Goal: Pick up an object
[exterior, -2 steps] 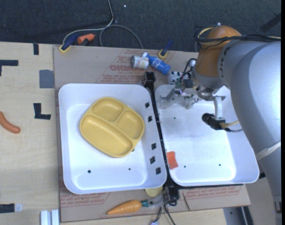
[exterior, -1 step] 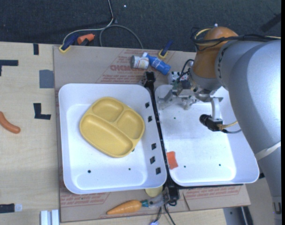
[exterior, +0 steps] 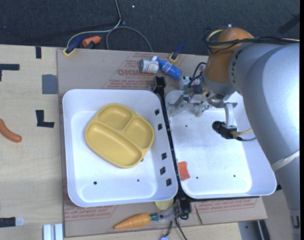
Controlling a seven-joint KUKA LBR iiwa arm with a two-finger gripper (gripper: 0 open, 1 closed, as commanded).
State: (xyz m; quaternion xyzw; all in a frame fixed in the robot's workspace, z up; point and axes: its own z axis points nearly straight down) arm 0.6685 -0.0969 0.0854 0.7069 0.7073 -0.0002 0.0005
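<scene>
Hand (exterior: 192,104) low in the right bin (exterior: 217,184) — grip can't be told; yellow plate (exterior: 119,134) in the left bin (exterior: 77,184).

You had a pale wooden desk (exterior: 22,184) with black tape marks (exterior: 42,118) on it, a brown cardboard sheet (exterior: 117,74) laid over it, and dark carpet (exterior: 52,9) beyond, crossed by 1 thin cable (exterior: 117,9).
</scene>
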